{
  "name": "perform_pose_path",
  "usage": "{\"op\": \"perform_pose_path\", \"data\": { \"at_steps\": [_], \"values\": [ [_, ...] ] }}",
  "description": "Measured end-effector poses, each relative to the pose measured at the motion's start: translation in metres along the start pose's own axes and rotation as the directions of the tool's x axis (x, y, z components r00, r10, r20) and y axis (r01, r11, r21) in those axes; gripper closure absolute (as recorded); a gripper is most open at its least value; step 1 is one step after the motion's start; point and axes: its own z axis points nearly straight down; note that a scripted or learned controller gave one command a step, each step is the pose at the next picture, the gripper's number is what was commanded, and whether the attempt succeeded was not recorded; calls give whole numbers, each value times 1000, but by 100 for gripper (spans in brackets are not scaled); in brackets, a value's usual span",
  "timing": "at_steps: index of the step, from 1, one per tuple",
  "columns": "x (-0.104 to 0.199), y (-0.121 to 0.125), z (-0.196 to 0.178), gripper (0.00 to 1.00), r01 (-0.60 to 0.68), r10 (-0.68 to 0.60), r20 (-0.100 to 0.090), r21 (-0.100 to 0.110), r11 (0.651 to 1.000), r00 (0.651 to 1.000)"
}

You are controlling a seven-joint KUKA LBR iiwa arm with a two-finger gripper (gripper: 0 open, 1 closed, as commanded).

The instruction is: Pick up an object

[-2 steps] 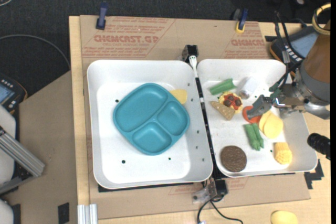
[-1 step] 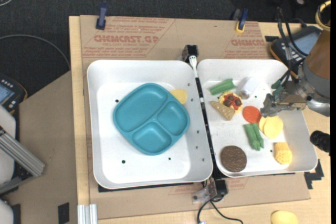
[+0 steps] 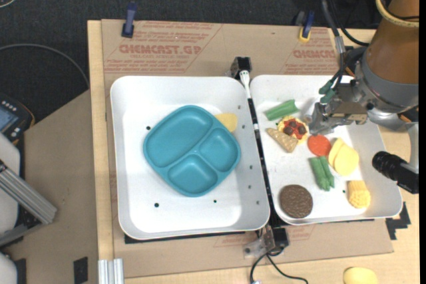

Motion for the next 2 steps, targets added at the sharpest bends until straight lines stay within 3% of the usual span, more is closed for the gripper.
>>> {"op": "perform_pose_path", "data": {
  "at_steps": [2],
  "values": [
    [-28, -2, 2, 100, -10, 10, 1, 9, 1000, 1000]
  ]
}}
